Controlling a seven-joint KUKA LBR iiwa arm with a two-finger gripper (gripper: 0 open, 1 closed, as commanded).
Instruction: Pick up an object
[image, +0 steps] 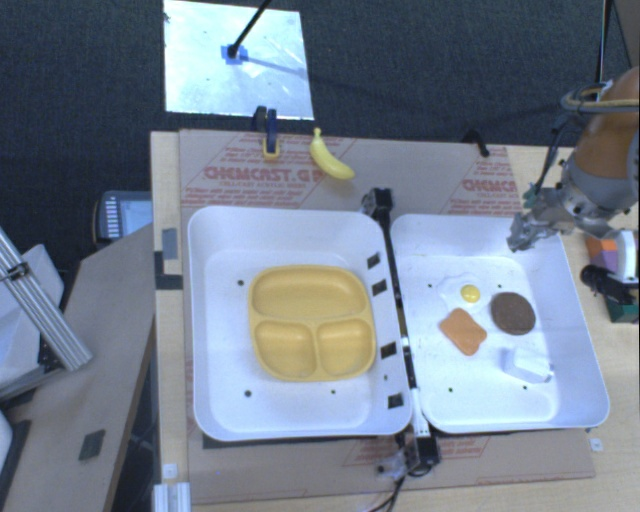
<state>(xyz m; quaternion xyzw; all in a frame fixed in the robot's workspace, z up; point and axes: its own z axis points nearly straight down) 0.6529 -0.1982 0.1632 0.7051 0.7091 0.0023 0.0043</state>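
Four items (464, 331), yellow tray (305, 322), gripper (524, 236) perhaps empty

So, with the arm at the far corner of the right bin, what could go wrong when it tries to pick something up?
1. The orange piece, brown disc and fried egg lie flat and close together, so the hand may slip off one or nudge its neighbour.
2. The white object blends into the right bin, so a grasp may miss it.

"CHEMCAST" printed in red on brown backing sheet (420, 165).
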